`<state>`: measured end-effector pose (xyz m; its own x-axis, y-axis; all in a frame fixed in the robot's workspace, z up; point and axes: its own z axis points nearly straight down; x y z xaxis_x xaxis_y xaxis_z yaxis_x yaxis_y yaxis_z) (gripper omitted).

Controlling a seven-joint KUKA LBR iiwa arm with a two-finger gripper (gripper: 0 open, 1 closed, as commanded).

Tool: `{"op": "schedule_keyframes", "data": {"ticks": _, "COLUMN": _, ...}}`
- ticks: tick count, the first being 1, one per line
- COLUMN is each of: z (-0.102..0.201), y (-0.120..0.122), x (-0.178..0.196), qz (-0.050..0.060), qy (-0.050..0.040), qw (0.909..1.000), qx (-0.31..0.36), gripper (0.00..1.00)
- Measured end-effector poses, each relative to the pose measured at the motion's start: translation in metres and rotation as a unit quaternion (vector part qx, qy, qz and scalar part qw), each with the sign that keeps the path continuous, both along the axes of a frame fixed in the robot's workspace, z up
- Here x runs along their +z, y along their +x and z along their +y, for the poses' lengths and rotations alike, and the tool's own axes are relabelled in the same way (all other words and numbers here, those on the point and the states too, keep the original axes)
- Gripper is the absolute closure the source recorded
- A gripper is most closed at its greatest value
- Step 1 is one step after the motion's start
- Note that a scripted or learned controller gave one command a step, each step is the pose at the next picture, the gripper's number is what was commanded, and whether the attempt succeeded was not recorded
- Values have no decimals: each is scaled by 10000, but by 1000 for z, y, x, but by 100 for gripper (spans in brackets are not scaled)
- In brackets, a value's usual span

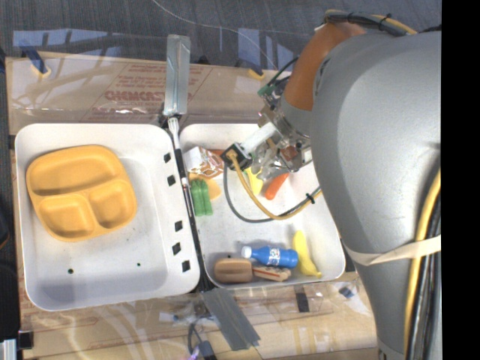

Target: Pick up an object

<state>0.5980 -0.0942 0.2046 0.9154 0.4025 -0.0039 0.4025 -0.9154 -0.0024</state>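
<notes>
The arm (379,163) is a smooth, rounded grey shell that bulks over the right side, with a glossy orange band (315,66) above the wrist. Two shallow white bins with rounded corners sit side by side. The left bin (90,283) holds a matte yellow tray (79,191) moulded into three compartments. The right bin (225,235) holds the small items. The gripper (274,167) hangs low over the upper part of this bin, a yellow cable (251,201) looping below it; I cannot tell how it stands. An orange carrot (275,184), tapered, lies just under it. Along the near wall lie a curved yellow banana (305,253), a blue bottle (274,256) with a white cap, and a brown block (232,270). A ribbed green piece (201,198) rests by the left wall.
</notes>
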Motion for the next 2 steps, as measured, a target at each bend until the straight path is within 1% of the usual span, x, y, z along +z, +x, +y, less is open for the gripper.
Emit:
{"op": "schedule_keyframes", "data": {"ticks": 1, "z": 34, "y": 19, "x": -14, "qz": -7, "qy": 5, "qw": 9986, "qx": 536, "gripper": 100}}
{"op": "schedule_keyframes", "data": {"ticks": 2, "z": -4, "y": 37, "x": -43, "qz": -6, "qy": 4, "qw": 9900, "qx": 1411, "gripper": 100}}
